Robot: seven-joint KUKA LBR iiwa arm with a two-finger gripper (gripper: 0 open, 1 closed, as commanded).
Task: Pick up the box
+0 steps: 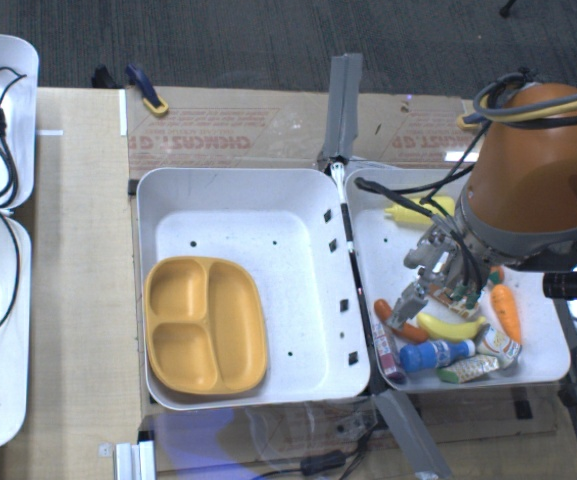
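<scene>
Box [385, 348]: narrow, lies flat against the left wall of the right bin [388, 258], near the front corner, touching or just beside a blue bottle [436, 354] and just in front of a small red piece [382, 311]. Gripper [408, 310]: hangs low near the box's far end, beside a banana [450, 326]; released or clenched, cannot tell. Same bin also holds a carrot [506, 310], a green-and-white tube [478, 368] and a yellow item [415, 214] at the back; left bin [238, 193] holds a yellow divided plate [206, 323].
</scene>
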